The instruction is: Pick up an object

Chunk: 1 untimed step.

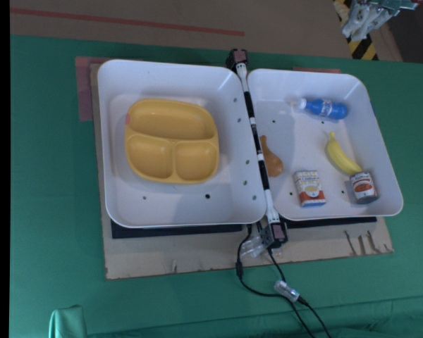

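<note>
The right bin holds a blue bottle lying near its far edge, a yellow banana, a brown drumstick-shaped piece by the divider, a small orange-and-white box and a red-labelled can. My gripper hangs high at the top right, beyond the bins' far edge, well away from every object. Its pale fingers point down with nothing between them.
The left bin holds a yellow divided tray. Both bins rest on cardboard over a green cloth. Cables trail off the front edge between the bins. Yellow-black hazard tape marks the floor near the gripper.
</note>
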Tool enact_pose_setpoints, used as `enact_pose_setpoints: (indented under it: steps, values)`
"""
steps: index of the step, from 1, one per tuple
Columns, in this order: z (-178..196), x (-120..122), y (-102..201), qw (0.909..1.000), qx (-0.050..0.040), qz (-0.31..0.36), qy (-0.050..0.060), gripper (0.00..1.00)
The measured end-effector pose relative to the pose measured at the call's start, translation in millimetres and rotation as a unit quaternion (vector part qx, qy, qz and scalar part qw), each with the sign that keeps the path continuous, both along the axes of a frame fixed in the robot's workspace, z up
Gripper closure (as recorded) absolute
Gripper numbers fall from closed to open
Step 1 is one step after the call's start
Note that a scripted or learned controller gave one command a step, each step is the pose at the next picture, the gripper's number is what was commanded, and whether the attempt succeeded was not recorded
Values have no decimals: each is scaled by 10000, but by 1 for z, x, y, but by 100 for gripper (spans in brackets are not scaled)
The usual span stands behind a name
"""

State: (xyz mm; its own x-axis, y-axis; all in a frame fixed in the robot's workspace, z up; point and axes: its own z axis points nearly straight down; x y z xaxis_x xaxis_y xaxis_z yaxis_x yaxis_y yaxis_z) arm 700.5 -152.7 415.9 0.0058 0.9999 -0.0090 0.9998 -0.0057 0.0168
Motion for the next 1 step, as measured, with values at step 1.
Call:
enact_pose_setpoints:
  steps: [1]
  values:
    - [1, -1, -37, 10000, -9, -18, 10, 100]
